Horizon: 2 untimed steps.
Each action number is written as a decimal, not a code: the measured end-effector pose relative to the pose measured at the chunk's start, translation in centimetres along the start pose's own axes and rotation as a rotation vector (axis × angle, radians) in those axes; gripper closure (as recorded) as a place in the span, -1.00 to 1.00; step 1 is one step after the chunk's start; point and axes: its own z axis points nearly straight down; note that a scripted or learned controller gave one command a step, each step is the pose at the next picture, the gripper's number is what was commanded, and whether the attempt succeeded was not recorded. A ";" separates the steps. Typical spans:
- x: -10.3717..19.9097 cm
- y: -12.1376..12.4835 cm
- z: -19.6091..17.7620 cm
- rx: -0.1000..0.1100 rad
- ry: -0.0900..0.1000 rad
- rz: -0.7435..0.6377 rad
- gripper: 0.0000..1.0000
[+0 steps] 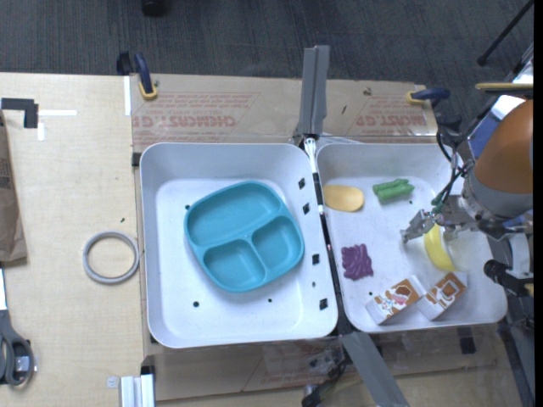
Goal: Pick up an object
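Seen from above, two white bins sit side by side; the left bin holds a blue divided plate; the right bin holds a yellow banana, a green piece, a purple cluster, a pale yellow lump and two small cartons; the gripper hovers at the banana's upper end, its opening impossible to judge, nothing visibly held.

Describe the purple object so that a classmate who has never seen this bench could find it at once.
Start at the right bin, the one without the blue tray. Look near its left wall, below the yellow-orange lump. There lies the purple object, small and knobbly, the only purple item among yellow, green and boxed neighbours.
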 end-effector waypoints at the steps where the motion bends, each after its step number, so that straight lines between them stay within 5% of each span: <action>1: -0.1 0.0 -0.9 -0.001 0.000 0.003 1.00; 2: 0.7 -0.5 -6.1 -0.002 -0.001 -0.024 1.00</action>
